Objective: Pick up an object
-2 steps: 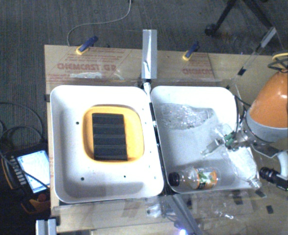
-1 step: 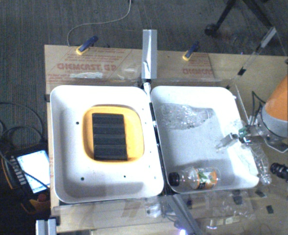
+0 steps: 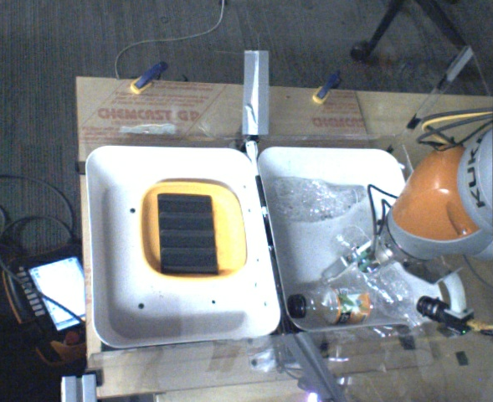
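Observation:
In the right bin [image 3: 330,162] lie a clear plastic bottle [image 3: 334,306] with a black cap and an orange label, near the front wall, and a crumpled clear plastic wrapper [image 3: 313,198] at the back. A second clear plastic item [image 3: 352,258] lies in the middle right, just under the arm. My arm's orange band [image 3: 434,203] hangs over the bin's right side. The gripper [image 3: 370,256] reaches down beside that clear item; the wrist hides the fingertips.
The left bin [image 3: 112,249] holds a yellow tray with a black ribbed block [image 3: 187,233]. Two clamps with blue handles [image 3: 148,76] sit on the bench's far edge. A metal post [image 3: 254,90] stands between the bins at the back. Cables and a tablet lie on the floor to the left.

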Controlling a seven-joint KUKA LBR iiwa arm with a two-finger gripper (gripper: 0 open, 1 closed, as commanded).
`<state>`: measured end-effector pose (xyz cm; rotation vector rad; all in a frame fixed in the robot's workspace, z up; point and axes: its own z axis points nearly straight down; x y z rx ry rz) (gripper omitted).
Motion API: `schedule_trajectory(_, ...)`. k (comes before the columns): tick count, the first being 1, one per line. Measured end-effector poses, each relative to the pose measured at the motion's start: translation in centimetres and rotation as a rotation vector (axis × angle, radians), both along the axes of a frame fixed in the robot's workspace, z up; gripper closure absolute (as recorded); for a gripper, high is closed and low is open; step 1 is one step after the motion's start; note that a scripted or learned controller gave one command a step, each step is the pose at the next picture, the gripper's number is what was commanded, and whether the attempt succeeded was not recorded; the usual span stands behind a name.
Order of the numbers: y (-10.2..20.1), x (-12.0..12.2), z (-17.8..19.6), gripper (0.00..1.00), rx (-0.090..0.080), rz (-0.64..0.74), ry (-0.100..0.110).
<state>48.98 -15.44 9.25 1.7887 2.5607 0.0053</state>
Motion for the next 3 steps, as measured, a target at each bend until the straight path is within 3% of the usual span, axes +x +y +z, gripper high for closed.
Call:
schedule_trajectory(1,0.2,0.2,1.0,1.00,0.004,0.002,-0.005)
schedule_trajectory(2,0.0,4.7,10.4,1.00,0.006,-0.044,0.016)
schedule_trajectory(3,0.4,-0.6,17.4,1.00,0.006,-0.082,0.017)
